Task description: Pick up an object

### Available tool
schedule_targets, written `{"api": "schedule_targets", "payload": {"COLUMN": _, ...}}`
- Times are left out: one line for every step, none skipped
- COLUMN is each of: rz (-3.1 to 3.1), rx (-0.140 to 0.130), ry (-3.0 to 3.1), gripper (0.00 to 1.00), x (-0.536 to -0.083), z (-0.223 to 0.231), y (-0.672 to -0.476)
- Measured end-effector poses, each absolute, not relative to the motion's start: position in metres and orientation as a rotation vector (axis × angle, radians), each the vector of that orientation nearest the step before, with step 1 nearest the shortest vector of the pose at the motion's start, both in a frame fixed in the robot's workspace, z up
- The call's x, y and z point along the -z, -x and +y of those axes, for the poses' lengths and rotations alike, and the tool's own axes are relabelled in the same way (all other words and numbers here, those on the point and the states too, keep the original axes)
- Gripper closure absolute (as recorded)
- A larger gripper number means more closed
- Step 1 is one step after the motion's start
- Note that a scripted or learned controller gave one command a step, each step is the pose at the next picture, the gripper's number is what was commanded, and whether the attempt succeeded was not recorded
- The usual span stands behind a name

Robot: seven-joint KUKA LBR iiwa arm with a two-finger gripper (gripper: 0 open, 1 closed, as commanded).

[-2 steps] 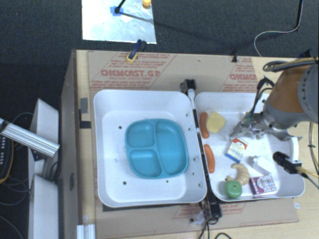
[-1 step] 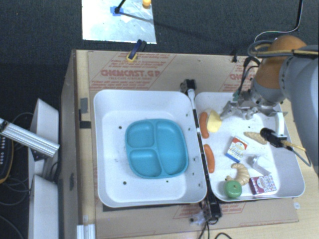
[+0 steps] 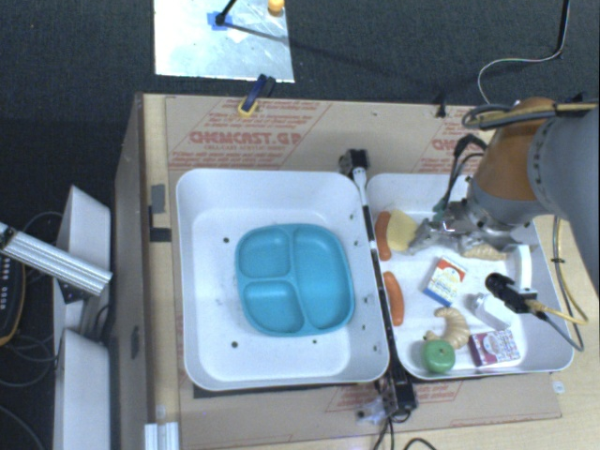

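Observation:
My gripper [image 3: 431, 232] is low over the back of the right bin [image 3: 553, 359], beside a yellow wedge [image 3: 403, 230] on its left. Left of the wedge an orange sausage [image 3: 382, 235] lies along the bin's left wall. A second orange sausage [image 3: 395, 298] lies nearer the front. Just in front of the gripper sits a small white, blue and red box [image 3: 444, 280]. A beige piece [image 3: 485, 249] lies partly under the wrist. I see nothing held by the gripper.
The front of the right bin holds a tan croissant-like piece [image 3: 453, 323], a green round thing [image 3: 437, 355], a maroon packet [image 3: 494, 347] and a small grey item [image 3: 476, 303]. The left bin [image 3: 211, 251] holds a blue divided plate [image 3: 293, 277].

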State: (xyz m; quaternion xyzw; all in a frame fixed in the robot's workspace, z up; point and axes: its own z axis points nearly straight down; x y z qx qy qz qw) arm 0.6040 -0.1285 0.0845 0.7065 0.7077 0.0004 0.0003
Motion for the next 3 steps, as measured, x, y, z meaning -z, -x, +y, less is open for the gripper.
{"api": "schedule_targets", "payload": {"rz": 2.222, "rx": 0.0, "ry": -2.22, "gripper": 0.0, "x": -0.084, "z": -0.13, "y": -0.56}}
{"api": "schedule_targets", "payload": {"rz": 2.222, "rx": -0.003, "ry": -2.218, "gripper": 1.0, "x": -0.095, "z": -0.13, "y": -0.561}}
{"api": "schedule_targets", "payload": {"rz": 2.222, "rx": -0.003, "ry": -2.218, "gripper": 0.0, "x": -0.095, "z": -0.13, "y": -0.561}}
